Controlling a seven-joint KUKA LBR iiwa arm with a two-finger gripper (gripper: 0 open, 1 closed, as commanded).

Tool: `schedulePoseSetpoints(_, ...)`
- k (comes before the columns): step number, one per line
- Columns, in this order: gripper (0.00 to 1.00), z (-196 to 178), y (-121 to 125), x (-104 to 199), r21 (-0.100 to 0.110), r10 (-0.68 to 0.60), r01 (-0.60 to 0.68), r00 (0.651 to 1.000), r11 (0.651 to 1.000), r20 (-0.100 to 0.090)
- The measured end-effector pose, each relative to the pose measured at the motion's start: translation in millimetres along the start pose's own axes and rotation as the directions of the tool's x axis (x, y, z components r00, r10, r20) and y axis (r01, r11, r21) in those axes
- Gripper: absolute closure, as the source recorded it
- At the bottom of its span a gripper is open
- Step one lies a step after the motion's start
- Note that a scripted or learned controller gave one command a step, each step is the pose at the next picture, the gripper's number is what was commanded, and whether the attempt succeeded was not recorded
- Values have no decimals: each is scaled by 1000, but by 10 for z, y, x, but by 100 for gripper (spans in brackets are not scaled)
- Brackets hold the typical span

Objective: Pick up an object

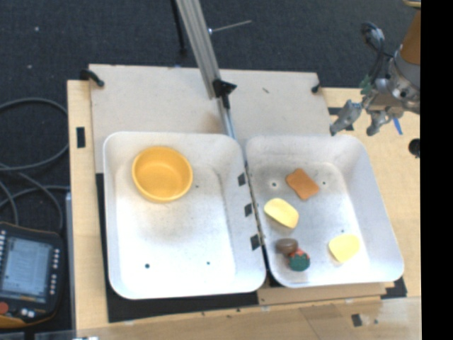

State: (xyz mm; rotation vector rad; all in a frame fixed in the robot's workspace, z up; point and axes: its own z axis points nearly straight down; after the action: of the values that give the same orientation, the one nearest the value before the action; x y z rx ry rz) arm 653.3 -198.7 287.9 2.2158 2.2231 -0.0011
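The right bin (pixel 368 168) holds an orange-brown flat piece (pixel 302 183), a pale yellow lump (pixel 281 212), a second yellow piece (pixel 345 248), a small brown object (pixel 286 246) and a green and red object (pixel 300 261) touching it. A yellow bowl (pixel 162 173) sits upright in the left bin (pixel 177 261), at its far left. My gripper (pixel 358 121) hangs above the right bin's far right corner, well away from all the objects. Its fingers are spread open with nothing between them.
A slanted aluminium bar (pixel 200 41) runs from the top of the view down to the gap between the bins. Cables and a teach pendant (pixel 25 268) lie off the bench at the left. Bare bin floor lies in front of the bowl.
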Motion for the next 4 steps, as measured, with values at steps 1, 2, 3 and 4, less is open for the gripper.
schedulePoseSetpoints(1,0,-1,-2,-5,1,-1,1,1000,1000,1)
schedulePoseSetpoints(2,0,606,-69,-46,6,3,-3,1000,1000,-1)
schedulePoseSetpoints(3,0,1093,-155,-118,5,4,-4,1000,1000,0)
schedulePoseSetpoints(4,0,1719,-137,-148,6,4,-4,1000,1000,-1)
